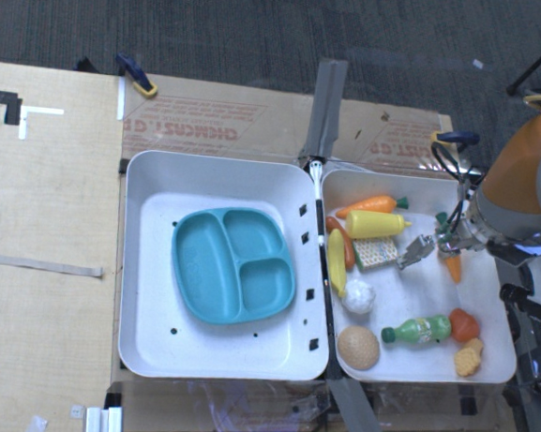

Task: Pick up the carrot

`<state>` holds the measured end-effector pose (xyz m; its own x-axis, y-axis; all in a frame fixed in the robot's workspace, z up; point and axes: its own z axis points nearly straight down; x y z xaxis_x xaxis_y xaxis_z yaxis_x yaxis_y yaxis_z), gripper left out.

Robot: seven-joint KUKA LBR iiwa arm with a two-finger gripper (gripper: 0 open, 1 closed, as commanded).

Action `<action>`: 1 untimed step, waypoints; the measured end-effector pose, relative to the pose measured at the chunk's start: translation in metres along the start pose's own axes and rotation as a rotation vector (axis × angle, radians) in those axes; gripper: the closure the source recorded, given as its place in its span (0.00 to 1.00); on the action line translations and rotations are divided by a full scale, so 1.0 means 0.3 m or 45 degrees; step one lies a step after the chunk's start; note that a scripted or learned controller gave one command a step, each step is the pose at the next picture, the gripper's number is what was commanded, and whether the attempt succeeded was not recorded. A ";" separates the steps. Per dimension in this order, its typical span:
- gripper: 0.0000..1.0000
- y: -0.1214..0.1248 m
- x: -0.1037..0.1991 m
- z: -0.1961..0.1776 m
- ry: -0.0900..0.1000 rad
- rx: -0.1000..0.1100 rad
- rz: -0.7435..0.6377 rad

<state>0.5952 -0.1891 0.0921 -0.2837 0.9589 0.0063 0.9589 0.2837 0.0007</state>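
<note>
Two orange things are competing for my attention in the right bin [433, 300]. The carrot [370, 206] is lying at that bin's upper left, touching the yellow bottle [375, 224] just below it. A smaller orange piece [451, 267] is sitting right of centre, under the wrist. The fingers [416, 252] are hovering between the two, beside a pale waffle block [375, 253]. I cannot tell whether they are released or clenched. I am worrying that the crowding is inviting a grab on the wrong item, or a nudge to the bottle that rolls the carrot against the wall.
</note>
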 end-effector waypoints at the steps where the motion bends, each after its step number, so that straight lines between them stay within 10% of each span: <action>1: 0.00 0.003 -0.056 0.008 0.031 0.012 -0.206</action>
<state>0.6009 -0.2049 0.0895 -0.4342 0.9003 0.0309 0.9007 0.4345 -0.0055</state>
